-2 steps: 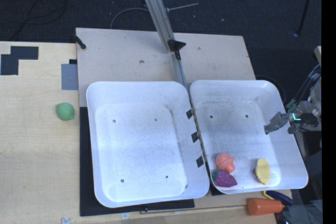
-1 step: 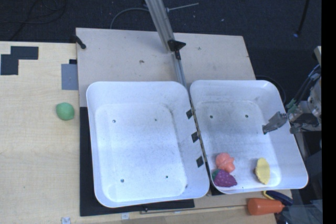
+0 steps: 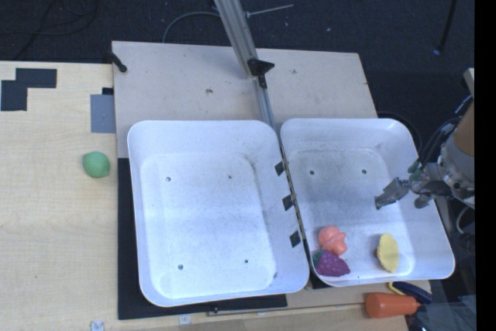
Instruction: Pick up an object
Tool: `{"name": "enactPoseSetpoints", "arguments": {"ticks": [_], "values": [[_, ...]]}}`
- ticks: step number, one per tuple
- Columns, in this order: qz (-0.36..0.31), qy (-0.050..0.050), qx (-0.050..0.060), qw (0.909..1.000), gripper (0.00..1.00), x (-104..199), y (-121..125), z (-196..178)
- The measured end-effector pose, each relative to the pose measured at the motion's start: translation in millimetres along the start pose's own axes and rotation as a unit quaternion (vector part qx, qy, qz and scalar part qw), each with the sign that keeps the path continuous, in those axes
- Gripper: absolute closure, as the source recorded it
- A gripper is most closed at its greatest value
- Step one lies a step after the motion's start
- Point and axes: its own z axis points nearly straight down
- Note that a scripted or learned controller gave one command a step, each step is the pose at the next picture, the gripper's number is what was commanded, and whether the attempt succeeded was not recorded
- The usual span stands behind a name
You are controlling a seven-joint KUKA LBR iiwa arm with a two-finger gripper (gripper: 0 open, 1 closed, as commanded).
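Nearest the lens, the left bin (image 3: 205, 213) sits beside the right bin (image 3: 353, 151), which holds three small toys along its near edge: a purple grape bunch (image 3: 332, 265), an orange-pink piece (image 3: 332, 238) touching it, and a yellow piece (image 3: 387, 252) apart to the right. Reaching in over the right rim, the hand (image 3: 391, 194) hovers above the bin floor, carrying nothing; whether its grip is apart I cannot tell. Judged an approach step: next it must drop nearer, onto the yellow piece.
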Motion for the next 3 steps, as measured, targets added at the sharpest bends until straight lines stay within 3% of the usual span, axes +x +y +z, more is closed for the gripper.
{"name": "enactPoseSetpoints", "arguments": {"ticks": [2, 3], "values": [[0.0, -0.001, -0.001, 1.0, 0.0, 0, 1, 104], [0.001, -0.001, -0.003, 1.0, 1.0, -2, 2, 91]]}}
